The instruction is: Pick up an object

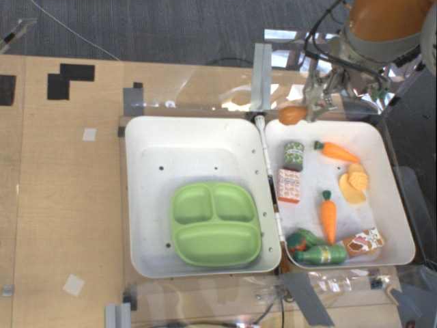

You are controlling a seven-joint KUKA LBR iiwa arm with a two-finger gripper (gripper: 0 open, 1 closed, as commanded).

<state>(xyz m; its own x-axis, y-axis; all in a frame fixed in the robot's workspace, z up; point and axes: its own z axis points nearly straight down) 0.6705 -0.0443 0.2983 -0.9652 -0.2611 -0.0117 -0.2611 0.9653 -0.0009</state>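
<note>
The pincer (315, 104) hangs at the upper right of the frame, over the back rim of the right bin (382, 139), with a small orange-brown egg-like object (292, 115) just at its left, on or above that rim. Whether the egg-like object sits between the tips or merely beside them I cannot tell, nor whether the pincer is released or clenched; cables and glare blur that spot. The likely trouble: if the grip is shallow or off-centre, the rounded thing could slip out and roll onto the counter (61, 183) behind the bin, or drop among the carrots (328, 216), can (293, 154) and cartons below.
</note>
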